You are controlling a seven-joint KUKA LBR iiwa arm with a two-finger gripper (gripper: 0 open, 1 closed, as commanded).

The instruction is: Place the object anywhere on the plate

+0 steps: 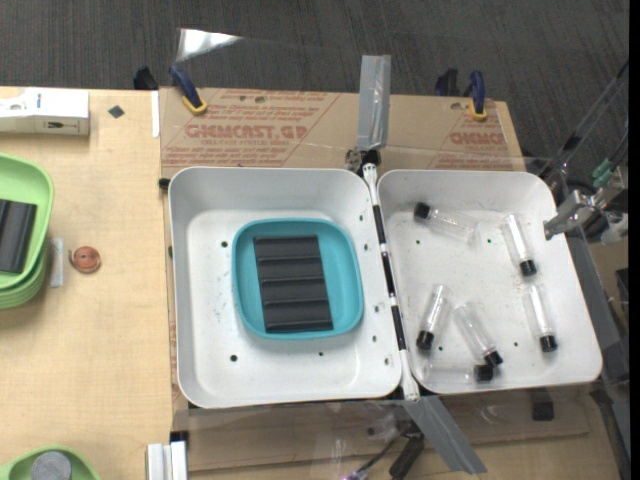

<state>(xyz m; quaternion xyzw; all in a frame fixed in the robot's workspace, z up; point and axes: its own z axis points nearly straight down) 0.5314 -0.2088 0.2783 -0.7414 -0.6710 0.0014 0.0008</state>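
A teal square plate (347, 268) with rounded corners lies in the middle of the left white bin (200, 298). A black ribbed block (292, 283) rests on the plate and covers most of its floor. Several clear plastic tubes with black caps lie scattered in the right white bin (570, 358). One tube (445, 221) lies at the bin's back left and another tube (520, 244) at its back right. A third tube (430, 318) lies near the front left, beside others.
A grey metal fixture (578, 214) juts over the right bin's right rim. A green tray (30, 193) holding a dark item stands at the far left of the wooden bench. Cardboard (260, 118) with blue clamps lies behind the bins.
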